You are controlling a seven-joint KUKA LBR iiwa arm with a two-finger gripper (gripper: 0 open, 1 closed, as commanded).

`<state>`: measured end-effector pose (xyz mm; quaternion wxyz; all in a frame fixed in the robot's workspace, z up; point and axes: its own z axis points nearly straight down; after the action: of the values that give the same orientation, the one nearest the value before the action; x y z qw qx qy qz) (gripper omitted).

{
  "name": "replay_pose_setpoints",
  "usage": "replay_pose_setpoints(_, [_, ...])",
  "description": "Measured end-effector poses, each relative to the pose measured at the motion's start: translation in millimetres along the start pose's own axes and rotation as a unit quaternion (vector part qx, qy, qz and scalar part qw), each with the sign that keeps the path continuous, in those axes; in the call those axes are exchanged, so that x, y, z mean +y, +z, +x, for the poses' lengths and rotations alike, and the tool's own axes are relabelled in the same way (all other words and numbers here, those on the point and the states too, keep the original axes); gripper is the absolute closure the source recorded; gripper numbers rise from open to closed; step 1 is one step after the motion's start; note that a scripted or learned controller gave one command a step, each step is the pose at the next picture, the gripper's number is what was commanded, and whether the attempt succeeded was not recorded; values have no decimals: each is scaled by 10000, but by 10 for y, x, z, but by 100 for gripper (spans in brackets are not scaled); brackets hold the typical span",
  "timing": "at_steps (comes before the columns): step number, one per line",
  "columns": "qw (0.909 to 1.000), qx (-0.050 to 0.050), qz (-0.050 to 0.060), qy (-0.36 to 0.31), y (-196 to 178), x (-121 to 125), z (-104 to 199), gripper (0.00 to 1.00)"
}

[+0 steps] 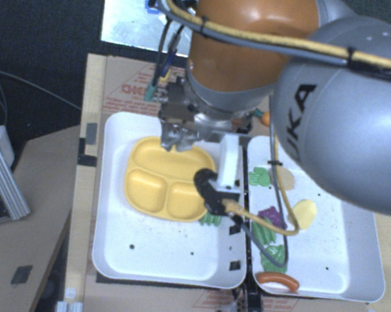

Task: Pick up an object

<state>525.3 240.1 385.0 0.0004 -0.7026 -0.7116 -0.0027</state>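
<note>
On the left you see the left bin, a shallow white tray. In its far half lies a yellow plate with three compartments, flat on the bin floor. This plate is the nearest thing for the task. At the near right edge of the plate a small green piece lies on the bin floor, touching the plate or just beside it; I cannot tell which.

The gripper hangs over the far edge of the yellow plate, and its tips are touching the plate rim or just above it. You cannot tell from this view if its fingers are spread or pressed together, because the wrist hides them. Nothing is visible between them.

To the right, the arm covers the far part of both bins. A yellowish cable runs from a black plug over the wall between the bins.

In the right bin you see a green leafy toy, a purple piece, a pale yellow piece and, at the near wall, an orange ring.
</note>
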Motion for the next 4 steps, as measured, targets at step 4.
replay_pose_setpoints(4, [10000,-9,-19,10,-180,-382,-940,100])
